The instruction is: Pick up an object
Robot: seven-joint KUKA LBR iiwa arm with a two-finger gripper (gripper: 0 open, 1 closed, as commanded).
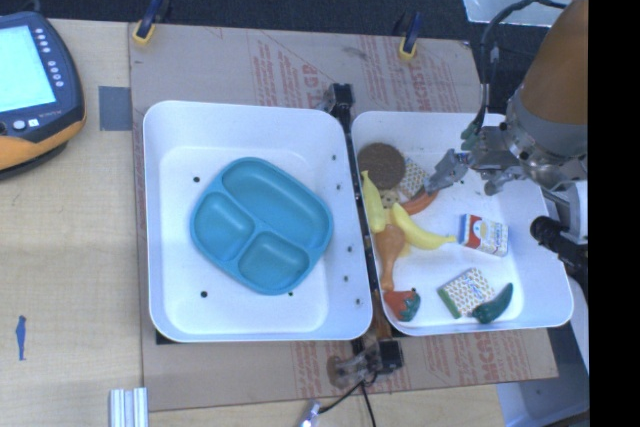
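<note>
The right bin (530, 315) holds several toy foods. A brown round cookie (381, 160) lies at its far left, with a checkered piece (411, 177) beside it. A yellow banana (420, 233) and an orange strip (387, 255) lie near the left wall. A small carton (484, 234), a checkered packet (467, 290) and a green pepper (495, 303) sit toward the near right. My gripper (447, 171) reaches in from the right and hovers just right of the checkered piece, above a red-orange piece (420, 203). I see nothing held in it.
The left bin (165, 215) holds a blue divided plate (262, 225). A control pendant (30, 85) lies on the bench at far left. Clamps (408, 33) pin the cardboard sheet under the bins. The arm's grey body (545, 130) overhangs the right bin's far right corner.
</note>
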